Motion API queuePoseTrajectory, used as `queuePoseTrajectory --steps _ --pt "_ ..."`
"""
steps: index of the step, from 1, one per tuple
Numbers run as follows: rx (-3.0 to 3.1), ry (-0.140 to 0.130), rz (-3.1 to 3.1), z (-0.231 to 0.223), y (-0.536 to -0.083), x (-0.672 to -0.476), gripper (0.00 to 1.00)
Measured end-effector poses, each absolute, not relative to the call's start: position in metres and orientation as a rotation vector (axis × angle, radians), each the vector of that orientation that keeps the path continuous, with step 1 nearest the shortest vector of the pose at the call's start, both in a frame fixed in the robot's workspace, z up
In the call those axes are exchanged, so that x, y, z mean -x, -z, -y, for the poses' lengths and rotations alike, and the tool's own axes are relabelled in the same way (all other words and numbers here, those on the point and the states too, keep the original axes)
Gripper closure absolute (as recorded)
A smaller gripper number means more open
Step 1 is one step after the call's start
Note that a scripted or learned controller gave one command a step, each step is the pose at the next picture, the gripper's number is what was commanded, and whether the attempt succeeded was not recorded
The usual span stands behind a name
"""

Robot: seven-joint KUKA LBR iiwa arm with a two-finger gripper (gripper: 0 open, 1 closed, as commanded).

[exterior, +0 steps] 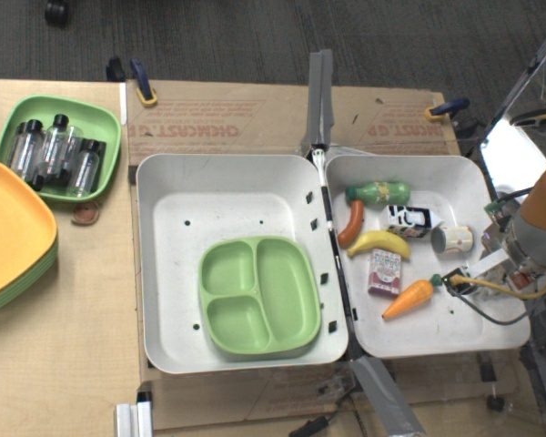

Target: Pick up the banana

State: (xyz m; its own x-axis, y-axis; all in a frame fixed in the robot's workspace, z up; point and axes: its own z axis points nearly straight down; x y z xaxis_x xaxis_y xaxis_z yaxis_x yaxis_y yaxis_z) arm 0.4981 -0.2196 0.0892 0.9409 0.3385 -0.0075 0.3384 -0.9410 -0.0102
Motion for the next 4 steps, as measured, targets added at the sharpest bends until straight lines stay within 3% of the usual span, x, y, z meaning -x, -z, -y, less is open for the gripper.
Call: queuePoseTrajectory --steps 1,2,3,4 --pt "3.120 -0.012 0.326 0.221 -0.098 -0.501 1.00" --pt "3.118 -0.015 0.335 0.220 -0.096 -0.534 1.00" --pt "3.123 -0.008 0.312 0.222 -0.103 -0.486 1.00" --pt "3.121 -0.003 0.319 0.220 -0.093 -0.478 1.00"
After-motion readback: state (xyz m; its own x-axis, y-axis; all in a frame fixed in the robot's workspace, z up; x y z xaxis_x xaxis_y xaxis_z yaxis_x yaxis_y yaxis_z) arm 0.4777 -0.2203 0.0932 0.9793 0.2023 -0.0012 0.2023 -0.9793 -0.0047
